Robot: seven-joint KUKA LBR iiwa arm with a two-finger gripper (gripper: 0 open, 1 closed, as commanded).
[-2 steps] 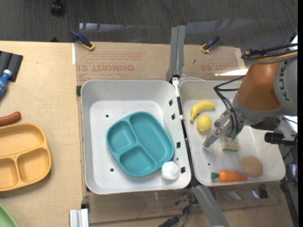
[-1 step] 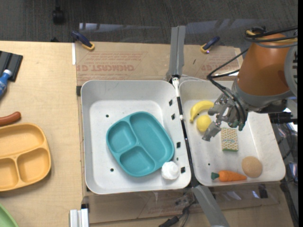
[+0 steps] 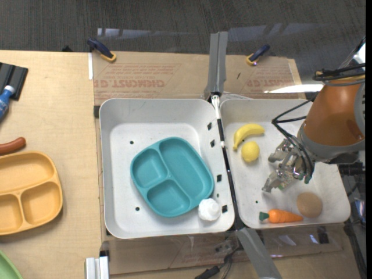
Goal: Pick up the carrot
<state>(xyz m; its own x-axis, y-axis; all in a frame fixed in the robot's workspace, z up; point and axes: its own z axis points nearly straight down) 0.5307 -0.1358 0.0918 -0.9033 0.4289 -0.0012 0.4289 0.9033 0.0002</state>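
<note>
The counter (image 3: 46,86) carries two white bins: the left bin (image 3: 116,121) in the middle of the frame holds a teal divided plate (image 3: 171,176) with a white ball (image 3: 209,210) at its lower right edge. The right bin (image 3: 334,190) holds a banana (image 3: 249,133), a lemon (image 3: 250,151) and a brown potato (image 3: 309,204). The carrot (image 3: 281,216) lies at the lower edge of the right bin, just below the jaws of the gripper (image 3: 278,180); how far the jaws are open I cannot tell.
</note>
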